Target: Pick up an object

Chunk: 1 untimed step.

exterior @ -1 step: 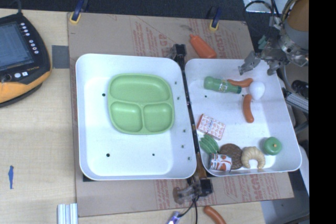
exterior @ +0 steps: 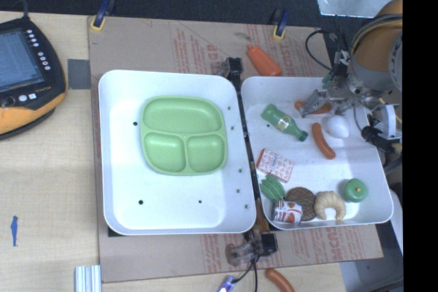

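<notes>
The jaws [exterior: 321,100] hang low over the far right corner of the right bin [exterior: 369,167], fingers spread open with nothing between them, just beside an orange piece [exterior: 302,105] and a white egg [exterior: 337,126]. In that bin lie a green bottle [exterior: 284,122], a sausage [exterior: 323,140], a red packet [exterior: 274,165] and a croissant [exterior: 330,204]. The left bin [exterior: 116,147] holds a green tray [exterior: 183,134].

Materials around my reach: two bins [exterior: 171,219] of smooth, glossy white plastic; a tray [exterior: 183,135] of matt green plastic; a bottle [exterior: 284,122] of shiny green plastic; a bench [exterior: 41,202] of pale wood, smooth; a sheet [exterior: 198,44] of brown cardboard, matt, printed red; my gripper [exterior: 327,98] of dull grey metal.
</notes>
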Each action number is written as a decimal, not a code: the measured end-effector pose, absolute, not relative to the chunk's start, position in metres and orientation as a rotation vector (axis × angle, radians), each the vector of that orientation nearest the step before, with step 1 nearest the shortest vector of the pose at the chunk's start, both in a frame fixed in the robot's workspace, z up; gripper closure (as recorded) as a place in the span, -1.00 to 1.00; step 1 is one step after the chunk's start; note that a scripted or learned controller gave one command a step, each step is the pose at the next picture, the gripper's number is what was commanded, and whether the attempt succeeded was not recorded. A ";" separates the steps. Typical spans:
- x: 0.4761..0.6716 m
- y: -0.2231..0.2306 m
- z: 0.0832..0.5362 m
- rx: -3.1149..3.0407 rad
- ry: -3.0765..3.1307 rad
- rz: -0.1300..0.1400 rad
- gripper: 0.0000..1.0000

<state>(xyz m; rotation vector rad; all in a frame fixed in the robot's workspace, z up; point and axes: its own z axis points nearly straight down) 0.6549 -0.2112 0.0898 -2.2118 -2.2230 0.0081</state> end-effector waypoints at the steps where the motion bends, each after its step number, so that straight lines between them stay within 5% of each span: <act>1: 0.656 -0.202 0.092 -2.213 -2.222 0.006 -1.00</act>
